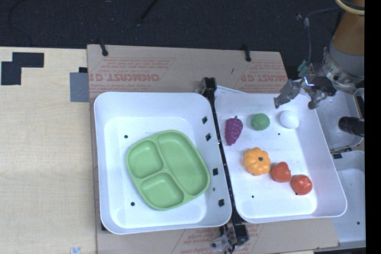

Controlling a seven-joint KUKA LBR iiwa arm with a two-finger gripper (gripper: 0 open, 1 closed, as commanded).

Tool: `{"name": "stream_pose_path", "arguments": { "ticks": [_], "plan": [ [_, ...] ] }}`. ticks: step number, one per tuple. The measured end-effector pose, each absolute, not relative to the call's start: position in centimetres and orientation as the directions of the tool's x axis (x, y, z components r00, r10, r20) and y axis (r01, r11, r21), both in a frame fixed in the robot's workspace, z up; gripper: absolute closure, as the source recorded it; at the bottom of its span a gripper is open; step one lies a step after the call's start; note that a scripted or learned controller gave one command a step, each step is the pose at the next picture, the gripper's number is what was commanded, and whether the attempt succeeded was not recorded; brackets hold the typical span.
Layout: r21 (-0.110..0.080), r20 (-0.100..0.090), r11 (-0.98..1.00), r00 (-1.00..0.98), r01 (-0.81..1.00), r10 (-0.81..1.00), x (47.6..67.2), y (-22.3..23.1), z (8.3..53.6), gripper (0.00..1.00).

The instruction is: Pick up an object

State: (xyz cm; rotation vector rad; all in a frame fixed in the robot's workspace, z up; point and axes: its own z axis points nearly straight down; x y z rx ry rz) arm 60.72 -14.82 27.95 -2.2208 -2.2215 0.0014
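a: what is seen in the camera view?

b: taking the white ball [289,119] as landmark, the gripper [300,94] is seen just above it, toward the far rim of the right bin [333,202], with its two fingers spread apart and nothing between them. the green ball [259,122] lies just left of the white ball, and the purple grapes [233,129] further left, near the divider. the orange pumpkin [256,161] is set below and left of it, and two red tomatoes [291,178] below. a green divided plate [167,169] is seen well to the left, in the left bin [104,134].

a: how should the step be done well?

b: the white ball is judged the likely target. the fingers should be centred over it before descent, since a round thing may be squeezed out sideways. the green ball should not be nudged.
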Motion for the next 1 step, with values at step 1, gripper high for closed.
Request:
{"name": "stream_pose_path", "arguments": {
  "ticks": [1],
  "plan": [
    [-0.007, 0.002, 0.002, -0.002, 1.000, 1.000, 61.13, -13.96, 22.82, 0.00]
  ]
}}
